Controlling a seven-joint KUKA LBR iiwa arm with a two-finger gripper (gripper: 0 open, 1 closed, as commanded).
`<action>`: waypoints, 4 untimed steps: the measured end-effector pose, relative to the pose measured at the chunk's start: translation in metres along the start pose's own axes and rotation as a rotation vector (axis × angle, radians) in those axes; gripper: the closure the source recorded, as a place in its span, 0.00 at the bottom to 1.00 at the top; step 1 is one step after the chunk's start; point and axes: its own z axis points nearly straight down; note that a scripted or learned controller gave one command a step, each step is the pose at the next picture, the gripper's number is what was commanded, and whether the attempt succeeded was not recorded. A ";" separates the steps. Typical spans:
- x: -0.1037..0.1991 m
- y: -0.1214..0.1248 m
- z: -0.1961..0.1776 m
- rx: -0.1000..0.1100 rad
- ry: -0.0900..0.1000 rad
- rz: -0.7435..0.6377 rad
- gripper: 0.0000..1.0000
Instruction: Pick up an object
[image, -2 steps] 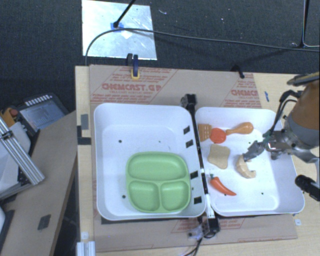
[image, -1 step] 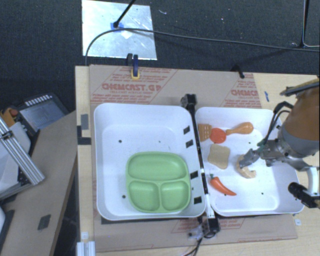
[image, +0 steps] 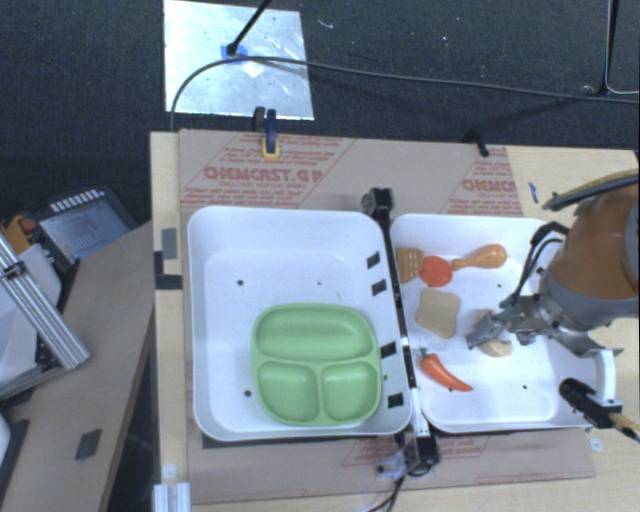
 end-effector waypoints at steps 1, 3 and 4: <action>-0.001 0.002 -0.013 -0.006 -0.003 -0.001 1.00; 0.009 0.003 -0.094 -0.008 -0.003 -0.003 1.00; 0.059 0.019 -0.106 -0.006 0.000 -0.009 1.00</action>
